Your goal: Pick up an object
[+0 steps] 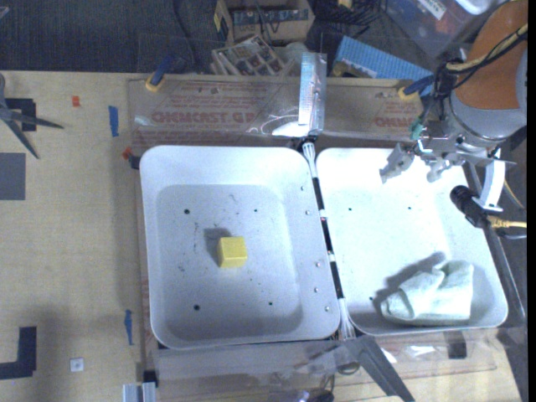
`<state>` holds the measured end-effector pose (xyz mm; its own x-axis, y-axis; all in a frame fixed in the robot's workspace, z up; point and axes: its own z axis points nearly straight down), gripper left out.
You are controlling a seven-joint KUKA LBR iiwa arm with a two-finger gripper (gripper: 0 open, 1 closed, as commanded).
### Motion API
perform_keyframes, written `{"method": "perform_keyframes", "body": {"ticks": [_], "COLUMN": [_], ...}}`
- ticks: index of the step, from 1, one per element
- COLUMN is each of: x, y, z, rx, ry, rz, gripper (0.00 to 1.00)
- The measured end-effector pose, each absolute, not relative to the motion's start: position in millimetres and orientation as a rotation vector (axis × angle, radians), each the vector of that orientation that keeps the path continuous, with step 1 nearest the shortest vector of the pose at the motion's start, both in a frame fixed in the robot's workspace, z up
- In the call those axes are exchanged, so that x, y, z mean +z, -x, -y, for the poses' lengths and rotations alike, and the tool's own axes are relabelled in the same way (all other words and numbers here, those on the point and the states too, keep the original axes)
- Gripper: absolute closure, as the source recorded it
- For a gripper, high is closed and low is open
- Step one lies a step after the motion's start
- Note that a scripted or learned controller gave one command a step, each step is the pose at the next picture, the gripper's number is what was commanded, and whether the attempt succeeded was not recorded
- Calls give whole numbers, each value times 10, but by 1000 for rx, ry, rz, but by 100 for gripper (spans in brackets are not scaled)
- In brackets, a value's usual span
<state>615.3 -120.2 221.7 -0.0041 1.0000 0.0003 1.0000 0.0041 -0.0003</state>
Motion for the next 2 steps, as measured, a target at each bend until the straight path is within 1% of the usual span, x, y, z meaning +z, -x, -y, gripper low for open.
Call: {"method": "perform_keyframes", "body": {"ticks": [1,2], "x": [907,868], "y": [-5979,-6348], "z": [1422,1700], "rx": [-2,-2], "ry": [2479,2820], "rz": [1932,1391], "gripper": [0,0]}}
